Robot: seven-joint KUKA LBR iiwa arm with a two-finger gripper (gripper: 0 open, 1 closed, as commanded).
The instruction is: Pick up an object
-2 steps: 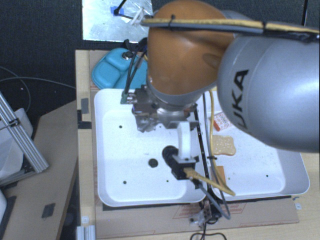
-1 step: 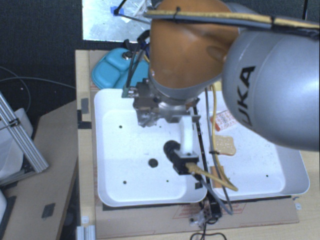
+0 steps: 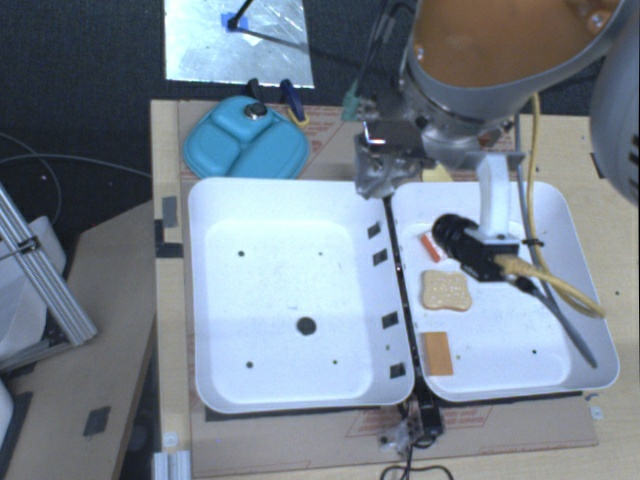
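Objects in the right bin (image 3: 560, 218): a round cracker (image 3: 445, 291), an orange block (image 3: 436, 353) lying long axis near-far, a small red piece (image 3: 431, 247). Pincer (image 3: 378, 180) state: cannot tell.

A blue lidded container (image 3: 246, 142) is seen at the far edge of the bench (image 3: 170, 298), just behind the left bin's (image 3: 220, 218) far left corner. A shiny metal sheet (image 3: 238, 26) is laid beyond the bench on the dark floor. An aluminium frame (image 3: 35, 278) is seen off the bench's left edge.
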